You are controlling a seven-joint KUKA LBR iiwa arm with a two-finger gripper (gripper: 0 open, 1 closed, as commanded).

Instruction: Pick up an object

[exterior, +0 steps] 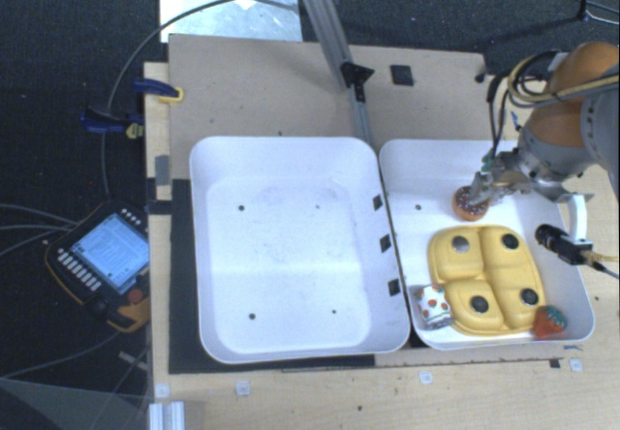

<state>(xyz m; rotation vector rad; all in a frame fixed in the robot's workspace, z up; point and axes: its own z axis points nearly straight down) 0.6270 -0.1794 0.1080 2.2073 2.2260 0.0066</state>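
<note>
The right bin [417,176] holds several objects. A small round brown and pink object [470,206] lies near its middle back. A large yellow block with four dark holes [486,278] fills the front half. A small white cube with red dots [433,305] sits at the front left corner, touching the yellow block. A red strawberry toy [551,322] lies at the front right corner. My gripper [487,186] reaches in from the right and is low over the round brown object, at its upper right edge. Its tips are hidden by the wrist.
The left white bin [208,225] stands beside the right one, their walls touching in the middle. A grey pole [325,12] slants in from the back. A teach pendant [102,259] and cables lie off the bench at the left.
</note>
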